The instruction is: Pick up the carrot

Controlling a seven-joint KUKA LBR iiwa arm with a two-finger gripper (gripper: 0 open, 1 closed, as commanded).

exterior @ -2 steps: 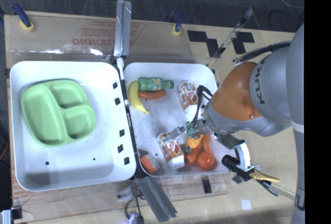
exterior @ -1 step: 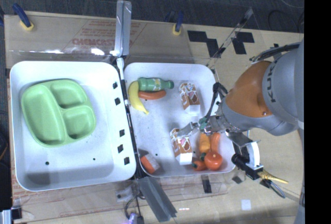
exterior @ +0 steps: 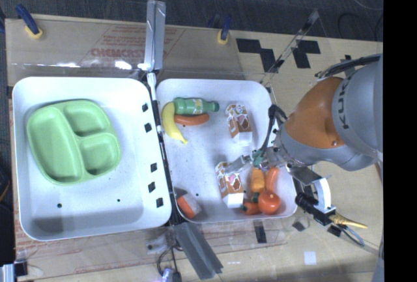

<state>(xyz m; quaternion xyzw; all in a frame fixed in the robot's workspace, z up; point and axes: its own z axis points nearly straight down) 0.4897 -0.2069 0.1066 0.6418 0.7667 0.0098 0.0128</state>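
The tool (exterior: pixel 259 158) is seen low at the right bin's (exterior: pixel 202 88) near right corner; its opening cannot be told. The carrot (exterior: pixel 257 180) lies just below it, crowded by a tomato (exterior: pixel 269 202) and carton (exterior: pixel 230 184). A neighbour could be pinched or the carrot nudged aside.

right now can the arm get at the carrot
Probably yes: the claw hangs just above the carrot in the right bin, though a tomato and milk carton crowd it.
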